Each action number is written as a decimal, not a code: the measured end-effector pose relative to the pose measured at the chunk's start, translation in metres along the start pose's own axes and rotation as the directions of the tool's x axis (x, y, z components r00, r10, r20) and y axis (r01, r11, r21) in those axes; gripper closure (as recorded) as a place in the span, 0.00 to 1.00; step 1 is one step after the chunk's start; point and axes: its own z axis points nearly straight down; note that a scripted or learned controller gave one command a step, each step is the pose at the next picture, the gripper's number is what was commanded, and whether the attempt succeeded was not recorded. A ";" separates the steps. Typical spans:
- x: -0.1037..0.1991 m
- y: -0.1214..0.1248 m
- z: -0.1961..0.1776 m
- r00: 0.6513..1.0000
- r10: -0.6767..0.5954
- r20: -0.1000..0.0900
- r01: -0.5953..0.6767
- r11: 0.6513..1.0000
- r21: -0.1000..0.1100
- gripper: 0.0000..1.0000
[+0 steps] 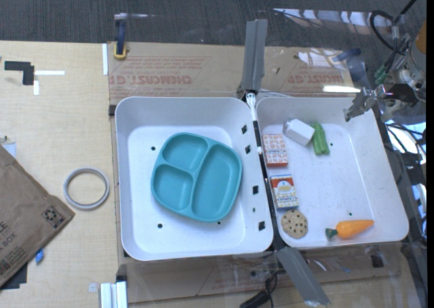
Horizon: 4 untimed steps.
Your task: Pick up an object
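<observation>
In the right bin (380, 184), carrot (352, 228); fingers (358, 106) well apart.

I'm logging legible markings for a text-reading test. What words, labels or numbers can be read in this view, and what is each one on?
"CHEMCZT. GE", or thereabouts, mirrored and faint: red print on the cardboard sheet behind the bins.
"BOX": on the brown cardboard box at the left edge.
Upper small red-and-white box: print too small to read.
Lower small red-and-white box: print too small to read.

Lying flat in right bin: white block (298, 131) touching green pickle (320, 139), two small cartons (274, 150) (284, 191), cookie (294, 224), orange carrot (352, 228) near front wall
</observation>
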 end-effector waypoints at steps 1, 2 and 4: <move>0.023 0.017 0.124 0.999 0.054 -0.001 -0.054 0.999 0.002 0.00; 0.016 0.053 0.165 0.990 0.139 0.001 -0.139 0.990 -0.020 0.00; 0.017 0.056 0.152 0.991 0.136 0.001 -0.136 0.990 -0.031 0.00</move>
